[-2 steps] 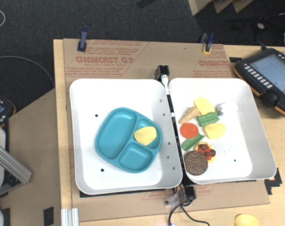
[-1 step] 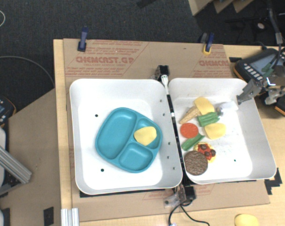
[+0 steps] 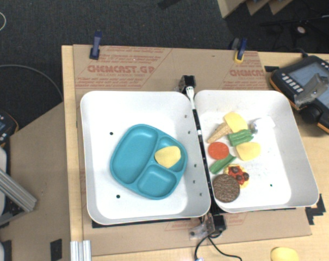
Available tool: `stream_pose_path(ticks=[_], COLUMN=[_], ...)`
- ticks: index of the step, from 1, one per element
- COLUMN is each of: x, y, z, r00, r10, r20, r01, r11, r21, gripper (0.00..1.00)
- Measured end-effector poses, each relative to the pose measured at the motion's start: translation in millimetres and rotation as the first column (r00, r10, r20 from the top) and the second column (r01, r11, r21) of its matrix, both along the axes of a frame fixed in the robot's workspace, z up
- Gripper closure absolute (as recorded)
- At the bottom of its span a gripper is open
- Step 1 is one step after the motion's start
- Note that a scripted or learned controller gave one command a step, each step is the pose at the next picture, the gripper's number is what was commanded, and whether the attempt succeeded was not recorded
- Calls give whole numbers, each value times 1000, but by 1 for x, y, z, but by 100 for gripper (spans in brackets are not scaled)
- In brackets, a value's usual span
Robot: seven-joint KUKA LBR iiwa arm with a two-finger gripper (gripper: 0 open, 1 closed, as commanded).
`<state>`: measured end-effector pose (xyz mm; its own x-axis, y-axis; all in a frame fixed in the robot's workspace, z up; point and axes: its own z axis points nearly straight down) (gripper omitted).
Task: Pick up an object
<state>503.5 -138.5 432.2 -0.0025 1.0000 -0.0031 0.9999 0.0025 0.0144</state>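
Note:
The right bin (image 3: 286,145) holds a cluster of toy foods: a yellow block (image 3: 235,122), a tan cone (image 3: 219,131), a green pepper-like piece (image 3: 240,137), a red disc (image 3: 218,150), a yellow lump (image 3: 248,150), a green bean pod (image 3: 222,163), a small red and black piece (image 3: 238,174) and a brown round patty (image 3: 226,188). In the left bin (image 3: 99,118) lies a teal divided plate (image 3: 142,162) with a yellow piece (image 3: 167,156) in its upper right compartment.
Both bins rest on a cardboard sheet (image 3: 153,64) held by two clamps at the back. A black handheld pendant (image 3: 305,83) lies at the right edge. A yellow object (image 3: 284,254) sits at the bottom right, off the bins.

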Motion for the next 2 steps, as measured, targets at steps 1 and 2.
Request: stream_pose_path(ticks=[1,2], x=[-24,-24], y=[26,97], z=[111,-74], r00=[1000,999], r10=[0,3], r20=[2,-32], r01=[0,-3], r11=[1000,1000], r21=[0,6], gripper=[0,0])
